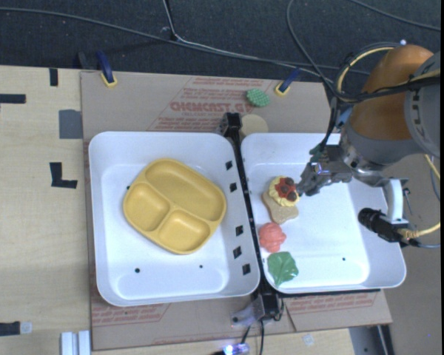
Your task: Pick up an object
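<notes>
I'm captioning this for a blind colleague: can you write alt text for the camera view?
The arm's tool hovers beside a tan toy pastry in the right bin, near a pink piece and green leaf. The left bin holds a yellow divided tray.

Arm [388, 117] reaches left, fingers [308, 183] seemingly lowered.

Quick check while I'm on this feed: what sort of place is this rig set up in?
Probably a robotics lab test bench, not a kitchen: two white bins on clamped cardboard, loose cables across the floor, and toy food like the green leaf near the gripper.
</notes>
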`<state>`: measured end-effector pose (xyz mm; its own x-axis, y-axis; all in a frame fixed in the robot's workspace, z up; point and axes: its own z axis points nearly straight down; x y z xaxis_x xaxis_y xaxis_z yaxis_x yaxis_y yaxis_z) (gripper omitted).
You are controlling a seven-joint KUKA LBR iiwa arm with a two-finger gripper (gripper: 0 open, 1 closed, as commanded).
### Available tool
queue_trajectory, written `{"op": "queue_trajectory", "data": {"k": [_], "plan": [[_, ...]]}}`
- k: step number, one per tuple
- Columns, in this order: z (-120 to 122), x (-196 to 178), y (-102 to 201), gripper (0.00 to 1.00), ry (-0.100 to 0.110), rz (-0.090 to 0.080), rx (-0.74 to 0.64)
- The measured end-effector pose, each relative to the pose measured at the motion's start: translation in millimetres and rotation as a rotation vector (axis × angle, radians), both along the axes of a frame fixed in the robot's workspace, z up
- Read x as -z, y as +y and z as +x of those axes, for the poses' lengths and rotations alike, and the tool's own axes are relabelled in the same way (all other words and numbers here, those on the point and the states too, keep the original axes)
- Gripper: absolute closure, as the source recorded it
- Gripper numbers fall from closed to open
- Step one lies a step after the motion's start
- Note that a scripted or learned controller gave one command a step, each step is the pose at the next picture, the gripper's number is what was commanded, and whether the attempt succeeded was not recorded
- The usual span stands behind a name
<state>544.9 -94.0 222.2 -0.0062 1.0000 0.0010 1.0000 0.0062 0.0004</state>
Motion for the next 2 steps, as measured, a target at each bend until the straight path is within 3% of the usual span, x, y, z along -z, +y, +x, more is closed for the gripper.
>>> {"op": "queue_trajectory", "data": {"k": [2], "plan": [[26, 6, 99, 1.0, 0.002, -0.001, 0.0]]}}
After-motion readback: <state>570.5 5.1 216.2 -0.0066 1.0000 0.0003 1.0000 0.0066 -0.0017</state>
